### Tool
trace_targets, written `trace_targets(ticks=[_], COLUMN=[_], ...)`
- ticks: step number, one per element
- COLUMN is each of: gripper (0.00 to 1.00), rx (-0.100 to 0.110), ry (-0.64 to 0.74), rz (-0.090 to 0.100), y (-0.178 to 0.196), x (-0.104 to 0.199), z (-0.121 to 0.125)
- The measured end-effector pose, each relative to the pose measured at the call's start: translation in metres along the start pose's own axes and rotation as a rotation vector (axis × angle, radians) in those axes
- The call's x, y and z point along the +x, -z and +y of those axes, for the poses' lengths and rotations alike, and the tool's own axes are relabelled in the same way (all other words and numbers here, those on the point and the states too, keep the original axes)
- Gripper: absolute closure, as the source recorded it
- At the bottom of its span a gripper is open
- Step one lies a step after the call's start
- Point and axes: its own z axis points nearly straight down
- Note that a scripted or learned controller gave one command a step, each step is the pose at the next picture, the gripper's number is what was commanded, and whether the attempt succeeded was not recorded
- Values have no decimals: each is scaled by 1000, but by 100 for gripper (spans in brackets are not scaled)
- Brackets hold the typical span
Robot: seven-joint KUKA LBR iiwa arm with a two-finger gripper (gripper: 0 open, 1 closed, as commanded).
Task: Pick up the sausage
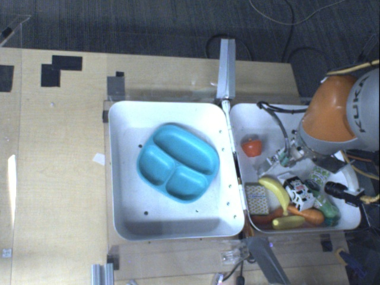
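The sausage (264,221) is a dark red-brown piece lying along the front wall of the right bin (270,119), partly tucked under a yellow piece (288,222). My gripper (284,157) hangs over the middle of the right bin, behind the sausage and above the banana (275,190). It holds nothing that I can see. The grey arm with its orange band (328,114) comes in from the right and hides the bin's far right part.
A red tomato (252,147) lies left of the gripper. A checkered pad (256,199), a black-and-white toy (298,194), a carrot (309,216) and a green piece (330,210) crowd the front. The left bin (124,159) holds a blue divided plate (178,162).
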Motion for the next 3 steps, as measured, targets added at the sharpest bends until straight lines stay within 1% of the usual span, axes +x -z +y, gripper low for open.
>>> trace_targets(ticks=[1, 2, 3], gripper=[0, 0, 0], rx=[7, 61, 11], ry=[79, -315, -503], rz=[2, 22, 1], y=[-15, -20, -15], x=[-33, -39, -7], z=[66, 90, 60])
